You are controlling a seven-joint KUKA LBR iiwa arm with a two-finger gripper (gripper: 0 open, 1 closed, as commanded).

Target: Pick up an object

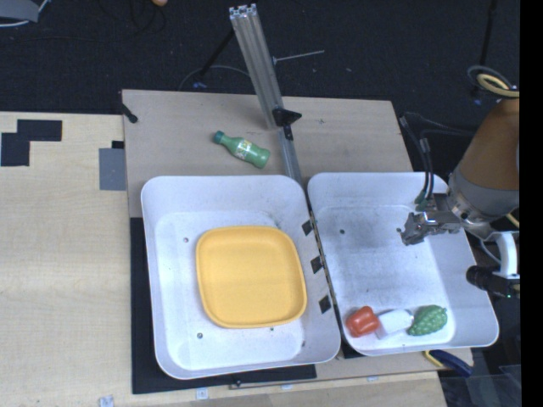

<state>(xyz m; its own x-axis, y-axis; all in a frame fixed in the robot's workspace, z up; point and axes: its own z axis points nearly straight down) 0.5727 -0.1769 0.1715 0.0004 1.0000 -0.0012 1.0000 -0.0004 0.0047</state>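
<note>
**Gripper over right bin, three objects along near edge**

Gripper point(413, 230) sits above the right bin point(373, 227), toward its right side, over bare white floor. Fingers too small and dark to read; cannot tell whether apart or together. Nothing visible between them.

Objects in right bin, all at near edge: red pepper-like piece point(362, 320), small white object point(394, 322) just beside it, green bumpy object point(428, 320) just right of that. The three sit in a row, close or touching. All well apart from the gripper.

Left bin point(170, 227): yellow square plate point(251, 275), lying flat near centre.

On the counter point(348, 134) behind the bins: small green bottle point(242, 149) on its side. Slanted metal post point(261, 58) rises from the counter.
</note>
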